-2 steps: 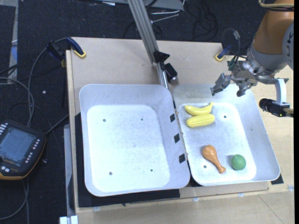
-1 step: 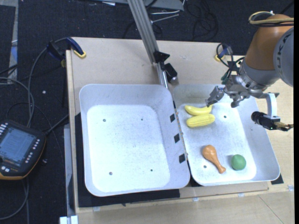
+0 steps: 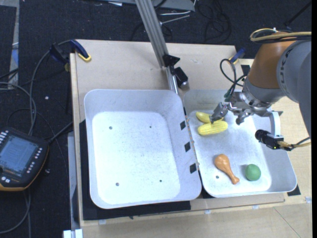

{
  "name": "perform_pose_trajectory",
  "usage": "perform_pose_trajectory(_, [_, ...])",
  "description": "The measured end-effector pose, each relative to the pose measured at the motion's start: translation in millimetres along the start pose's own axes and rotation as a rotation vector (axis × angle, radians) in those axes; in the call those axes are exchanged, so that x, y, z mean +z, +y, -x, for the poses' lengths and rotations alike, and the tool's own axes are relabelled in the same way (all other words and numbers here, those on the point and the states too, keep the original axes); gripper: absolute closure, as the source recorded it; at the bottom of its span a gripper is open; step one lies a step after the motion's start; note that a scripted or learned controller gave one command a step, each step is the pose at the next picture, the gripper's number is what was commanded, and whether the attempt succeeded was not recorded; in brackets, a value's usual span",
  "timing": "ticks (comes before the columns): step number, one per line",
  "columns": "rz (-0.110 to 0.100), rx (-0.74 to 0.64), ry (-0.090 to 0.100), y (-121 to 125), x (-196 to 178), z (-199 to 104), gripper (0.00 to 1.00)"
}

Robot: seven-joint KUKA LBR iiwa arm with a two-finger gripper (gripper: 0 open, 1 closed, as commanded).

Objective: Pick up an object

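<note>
Right bin, on tabletop: corn cob at its far left; banana just behind the cob; drumstick and green ball nearer the front. Gripper above the cob; jaws' state cannot be told.

In the right-hand bin I see a yellow corn cob lying on its side, touching a smaller yellow piece (its shape is unclear) behind it. Nearer the front lie an orange drumstick and, beside it, a green ball.
</note>
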State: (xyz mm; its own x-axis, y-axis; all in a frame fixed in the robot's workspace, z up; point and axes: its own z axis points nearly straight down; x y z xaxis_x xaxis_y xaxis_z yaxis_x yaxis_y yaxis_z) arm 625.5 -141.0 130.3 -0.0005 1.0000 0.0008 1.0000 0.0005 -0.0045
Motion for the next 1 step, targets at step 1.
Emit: perform_pose_trajectory(1, [0.002, 0.0, 0.0, -0.4, 36.7, -0.4, 0.0])
